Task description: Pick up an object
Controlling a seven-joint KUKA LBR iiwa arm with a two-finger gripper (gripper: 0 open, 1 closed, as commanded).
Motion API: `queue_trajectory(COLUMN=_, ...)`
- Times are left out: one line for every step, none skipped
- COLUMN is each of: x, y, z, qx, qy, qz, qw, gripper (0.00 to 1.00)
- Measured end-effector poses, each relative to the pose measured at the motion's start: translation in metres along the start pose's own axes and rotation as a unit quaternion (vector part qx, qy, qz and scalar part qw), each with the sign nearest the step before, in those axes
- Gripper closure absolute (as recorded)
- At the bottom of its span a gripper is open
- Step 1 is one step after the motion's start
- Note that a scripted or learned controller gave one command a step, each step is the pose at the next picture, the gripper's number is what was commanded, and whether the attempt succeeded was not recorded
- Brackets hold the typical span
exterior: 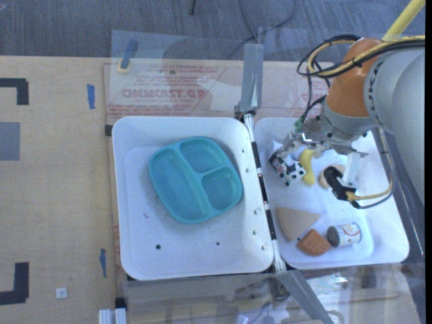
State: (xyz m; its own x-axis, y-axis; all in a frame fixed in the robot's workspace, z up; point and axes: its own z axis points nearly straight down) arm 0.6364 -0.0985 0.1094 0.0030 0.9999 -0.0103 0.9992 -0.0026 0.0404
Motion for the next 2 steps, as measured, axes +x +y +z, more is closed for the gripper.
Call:
queue_trajectory(x=0.002, y=-0.019, z=-0.002, qx=-0.009, qy=0.001, qz=-0.013, qw=0.9999, gripper=0.0)
queue_trajectory(x=-0.024, y=0.016, z=0.0, qx=-0.002, qy=0.004, qz=-0.067, qw=0.9977, gripper=0.0)
